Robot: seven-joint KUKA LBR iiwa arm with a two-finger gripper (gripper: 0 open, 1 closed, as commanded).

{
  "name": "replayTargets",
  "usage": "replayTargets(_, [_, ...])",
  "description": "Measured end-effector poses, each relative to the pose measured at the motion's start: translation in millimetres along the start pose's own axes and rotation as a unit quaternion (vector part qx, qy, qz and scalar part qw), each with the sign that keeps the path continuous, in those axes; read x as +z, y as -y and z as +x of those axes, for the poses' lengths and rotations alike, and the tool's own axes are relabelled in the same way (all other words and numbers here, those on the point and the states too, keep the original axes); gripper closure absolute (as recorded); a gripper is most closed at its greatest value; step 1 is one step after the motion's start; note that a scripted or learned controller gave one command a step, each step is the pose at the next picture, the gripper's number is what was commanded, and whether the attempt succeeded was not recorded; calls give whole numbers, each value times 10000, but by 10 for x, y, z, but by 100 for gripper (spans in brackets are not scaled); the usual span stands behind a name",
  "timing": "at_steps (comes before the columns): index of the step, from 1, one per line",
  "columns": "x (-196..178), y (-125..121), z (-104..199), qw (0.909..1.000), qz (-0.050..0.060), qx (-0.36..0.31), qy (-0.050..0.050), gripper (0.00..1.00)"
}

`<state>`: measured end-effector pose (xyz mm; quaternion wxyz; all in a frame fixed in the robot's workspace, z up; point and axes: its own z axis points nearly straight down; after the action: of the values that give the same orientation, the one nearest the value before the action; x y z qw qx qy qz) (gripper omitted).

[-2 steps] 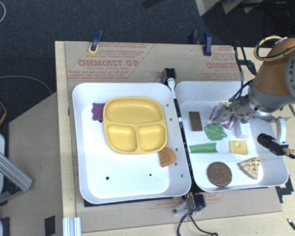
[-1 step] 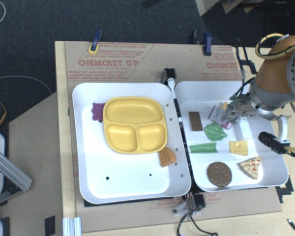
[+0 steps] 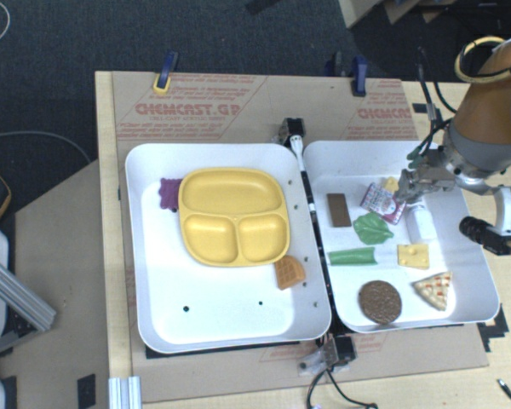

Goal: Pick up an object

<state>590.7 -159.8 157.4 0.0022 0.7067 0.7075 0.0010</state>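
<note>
Camera view looks down at a slant on a counter [image 3: 238, 100] topped with brown printed board, bearing two shallow white bins with rounded corners. The left bin [image 3: 213, 318] carries a smooth yellow plastic plate [image 3: 234, 214] with three compartments, a purple piece [image 3: 169, 193] tucked against its left edge, and a tan, crusty bread-like piece [image 3: 289, 272] just off its lower right corner. The lower half of that bin is bare white floor.

The right bin [image 3: 349, 164] holds a scatter of small toy foods: a flat brown rectangular bar [image 3: 338, 210], a crinkled pink-and-white packet [image 3: 380, 201], a green leaf shape [image 3: 373, 228], a long green pod-like piece [image 3: 352, 257], a yellow cheese square [image 3: 413, 256], a round dark brown cookie [image 3: 380, 302] with a rough surface, and a pizza wedge [image 3: 434, 290] near the lower right rim.

The grey arm with its orange band comes in from the right, and the tool [image 3: 406, 192] sits low over the upper middle of the right bin, right at the packet's right edge, with the leaf just below it. Whether its tips are apart or together cannot be told, nor whether anything sits between them. The bar lies well to its left; the cookie and pizza lie apart near the front rim. The bin's upper left area is bare.
</note>
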Motion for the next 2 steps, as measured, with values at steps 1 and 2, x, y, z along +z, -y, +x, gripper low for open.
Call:
replayTargets(1, [-487, 66, -57, 10000, -5, 8, 3, 100])
replayTargets(2, [-689, 55, -59, 10000, -3, 0, 1, 100])
